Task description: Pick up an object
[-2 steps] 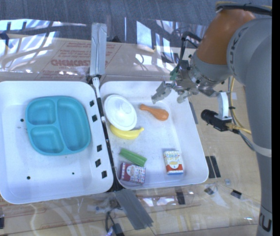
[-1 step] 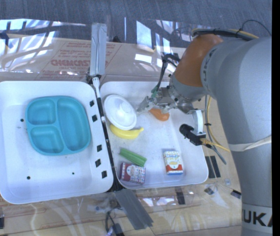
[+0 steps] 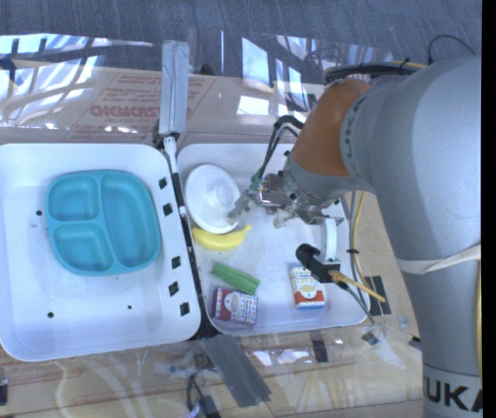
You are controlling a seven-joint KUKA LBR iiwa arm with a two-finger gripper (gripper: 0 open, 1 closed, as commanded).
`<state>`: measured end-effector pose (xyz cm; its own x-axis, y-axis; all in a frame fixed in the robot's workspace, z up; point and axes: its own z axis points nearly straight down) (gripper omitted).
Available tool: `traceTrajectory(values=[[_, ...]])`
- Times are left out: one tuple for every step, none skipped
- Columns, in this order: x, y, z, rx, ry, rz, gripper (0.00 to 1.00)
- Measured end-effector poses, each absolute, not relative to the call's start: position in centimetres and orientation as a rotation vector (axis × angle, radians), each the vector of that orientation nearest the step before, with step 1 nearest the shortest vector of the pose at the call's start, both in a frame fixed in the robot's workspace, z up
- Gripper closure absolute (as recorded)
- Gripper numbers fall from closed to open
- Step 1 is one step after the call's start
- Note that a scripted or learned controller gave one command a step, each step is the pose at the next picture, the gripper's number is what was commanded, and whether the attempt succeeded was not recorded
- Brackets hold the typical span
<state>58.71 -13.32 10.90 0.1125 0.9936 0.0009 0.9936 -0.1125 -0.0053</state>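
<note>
You have one blue divided plate [image 3: 104, 220] in the left bin [image 3: 12, 320], then in the right bin [image 3: 352, 319] one white bowl [image 3: 211, 197], banana [image 3: 221, 238], green stick [image 3: 234, 278], two small cartons [image 3: 234, 306] with unreadable labels, and the gripper [image 3: 269, 200], mostly hidden.

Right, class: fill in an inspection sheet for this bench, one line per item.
Surface: two white bins, left bin, right bin.
Job's things: right bin holds white bowl, banana, green stick, red packet, small carton.
Clutter: blue tray in left bin.
Gripper: gripper low beside the bowl; nothing seen between fingers.
Cables: black and yellow leads by the arm.
Surroundings: cardboard, grey floor.
</note>
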Motion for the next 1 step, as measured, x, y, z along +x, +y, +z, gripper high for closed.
traceTrajectory(values=[[54.71,-10.12,9.13,-2.26,-2.179,0.004,0.0]])
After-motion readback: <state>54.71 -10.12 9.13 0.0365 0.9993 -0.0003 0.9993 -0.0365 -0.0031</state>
